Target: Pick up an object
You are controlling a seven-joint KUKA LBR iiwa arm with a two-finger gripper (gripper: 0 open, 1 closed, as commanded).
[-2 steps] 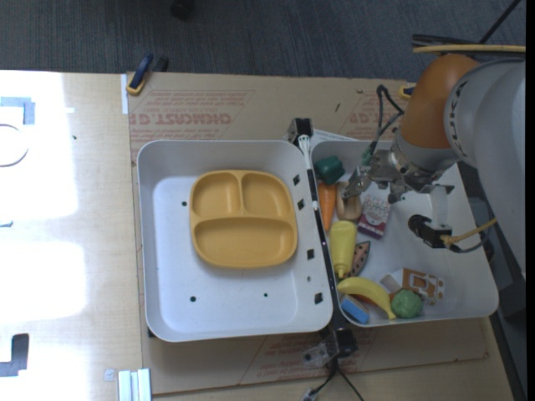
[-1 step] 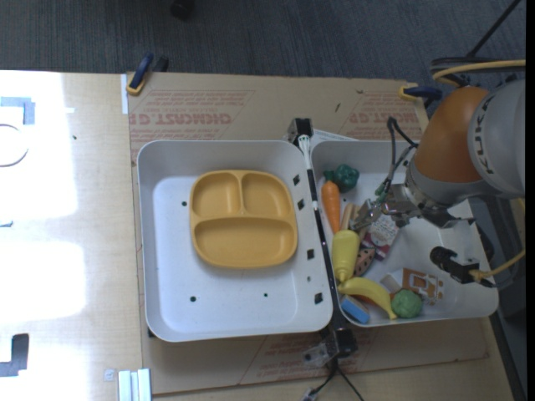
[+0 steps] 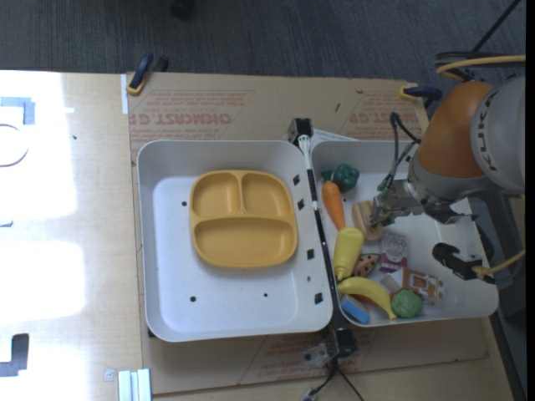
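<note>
Orange marks the band above my wrist where my arm reaches in from the right, over the right bin [image 3: 468,306]; my claw [image 3: 383,215] hangs low over that bin's middle, just above a tan wooden piece [image 3: 364,220]; whether its tips are wide or narrow I cannot tell, for they are small and dark against the clutter, and nothing shows plainly between them.

The things to pick from all lie in the right bin; an orange carrot [image 3: 333,204] lies along the left wall, with a dark green toy [image 3: 343,175] just beyond it at the far end; a yellow bottle-like piece [image 3: 347,252] lies nearer than the carrot, touching or nearly touching its tip; a yellow banana [image 3: 368,291] curves across the near end, with a blue piece [image 3: 354,311] beside it on the left and a round green thing [image 3: 407,303] on the right; a brown spotted piece [image 3: 364,266] sits between the bottle and the banana; small printed cartons [image 3: 393,253] lie to the right of that, too blurred to read.

The left bin [image 3: 159,249] holds a yellow divided plate [image 3: 243,218], three compartments, lying flat toward the far side; both bins rest on a sheet of cardboard [image 3: 192,107] laid over the pale wooden surface [image 3: 67,224].
</note>
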